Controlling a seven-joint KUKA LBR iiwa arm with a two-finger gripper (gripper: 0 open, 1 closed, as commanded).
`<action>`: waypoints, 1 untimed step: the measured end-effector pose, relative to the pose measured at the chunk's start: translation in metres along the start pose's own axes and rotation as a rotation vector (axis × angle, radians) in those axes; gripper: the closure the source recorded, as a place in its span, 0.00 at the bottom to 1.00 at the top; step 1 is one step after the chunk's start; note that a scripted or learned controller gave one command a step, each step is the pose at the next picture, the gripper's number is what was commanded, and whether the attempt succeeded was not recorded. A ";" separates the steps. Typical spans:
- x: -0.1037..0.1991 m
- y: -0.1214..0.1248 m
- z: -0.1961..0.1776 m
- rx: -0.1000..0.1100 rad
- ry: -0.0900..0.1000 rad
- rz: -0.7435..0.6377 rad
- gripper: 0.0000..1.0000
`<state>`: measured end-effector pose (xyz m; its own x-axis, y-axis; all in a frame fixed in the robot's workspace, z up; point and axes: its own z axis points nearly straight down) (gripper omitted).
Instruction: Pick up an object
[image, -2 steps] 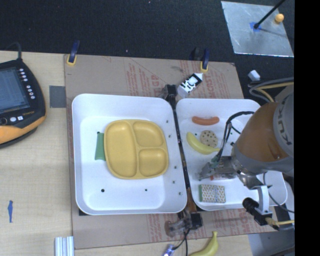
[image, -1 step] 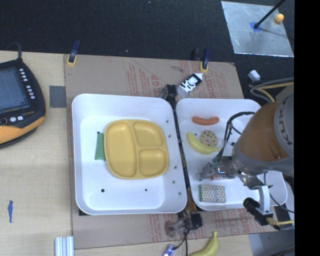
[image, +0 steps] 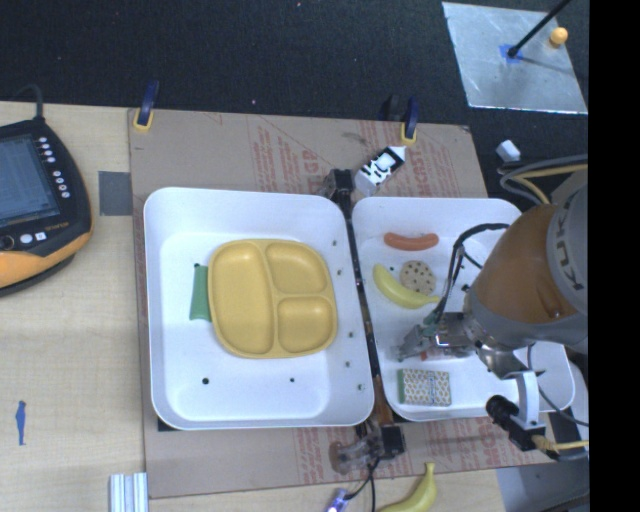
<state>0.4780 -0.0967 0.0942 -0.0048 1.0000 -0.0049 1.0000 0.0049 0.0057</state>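
At the far left of the desk (image: 80, 340) a teach pendant (image: 35, 205) is seen, well apart from the work. Next, the left bin (image: 170, 390) is occupied by a yellow divided plate (image: 272, 297), with a green strip (image: 200, 293) just showing from under its left edge.

Across the seam, the right bin (image: 385, 215) carries the candidate objects. A red sausage (image: 411, 240) is laid near the far wall, its long axis running left to right. Below it a banana (image: 397, 288) is curved along the bin's left side, and a speckled cookie (image: 416, 275) is set touching or just over the banana's upper right. Nearer the front, a small patterned rectangular packet (image: 425, 387) is lying flat.

The pincer (image: 425, 338) is found between these, at the end of the orange-banded arm (image: 520, 280) reaching in from the right. The banana and cookie lie just beyond it, up and slightly left; the packet lies just below it, on the near side. The packet is judged the closest target. Whether the pincer is spread or closed cannot be told, and nothing is seen held in it.

A second banana (image: 420, 492) is lying outside the bins at the desk's front edge.
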 end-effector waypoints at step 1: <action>-0.002 0.003 0.001 0.006 0.003 0.001 0.00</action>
<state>0.4813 -0.0987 0.0934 -0.0043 1.0000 -0.0023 1.0000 0.0043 -0.0003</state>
